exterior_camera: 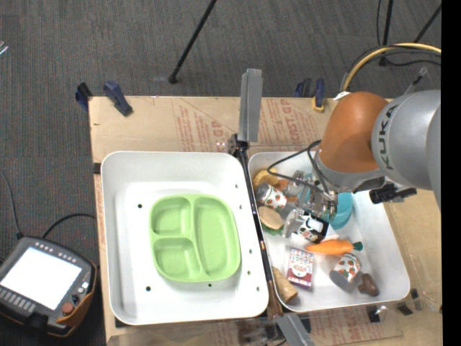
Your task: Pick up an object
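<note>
1. Green is what you see first: a divided tray [195, 238] lies flat in the left bin [115, 193], with three compartments, the long one on its right side.
2. The right bin [395, 254] holds all the small objects, crowded toward its left and front.
3. Your arm [410, 139] reaches in from the right, its orange band [353, 132] above the back of the right bin.
4. The gripper [311, 211] points down into the pile near the bin's middle. You cannot tell how far its fingers are open, nor whether they have hold of anything; cables and clutter hide the tips.
5. Right under the gripper sits a black-and-white toy [314, 228], touching or nearly touching it; which, you cannot tell.
6. A carrot [331, 247] lies on its side just in front of that toy, its green tip pointing right.
7. A can [273, 195] lies tilted to the gripper's left, near the divider between the bins.
8. Below the can rests a round tan item [272, 219], like a bun.
9. A small pink-and-white box [300, 268] lies flat in front of the carrot.
10. A spotted white piece [346, 269] and a brown lump [368, 285] sit beside each other toward the front right corner.
11. A blue cup [344, 209] shows just right of the gripper, partly hidden by the arm.
12. A pendant [43, 283] rests on the floor at far left.
</note>
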Robot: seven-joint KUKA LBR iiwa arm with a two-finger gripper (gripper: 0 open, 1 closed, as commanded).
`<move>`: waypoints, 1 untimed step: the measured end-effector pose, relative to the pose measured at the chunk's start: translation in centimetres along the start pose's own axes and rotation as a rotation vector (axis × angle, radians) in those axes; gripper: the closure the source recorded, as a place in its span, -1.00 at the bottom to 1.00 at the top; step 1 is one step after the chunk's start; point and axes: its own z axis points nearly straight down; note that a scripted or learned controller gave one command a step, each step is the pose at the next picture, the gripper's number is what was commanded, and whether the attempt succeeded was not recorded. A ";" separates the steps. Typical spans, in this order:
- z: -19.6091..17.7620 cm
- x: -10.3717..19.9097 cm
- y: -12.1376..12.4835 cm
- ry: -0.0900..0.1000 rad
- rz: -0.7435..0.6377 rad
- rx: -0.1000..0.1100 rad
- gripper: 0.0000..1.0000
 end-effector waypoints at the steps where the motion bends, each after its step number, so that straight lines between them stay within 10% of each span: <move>1: 0.2 9.4 -5.2 0.009 -0.098 -0.002 -1.00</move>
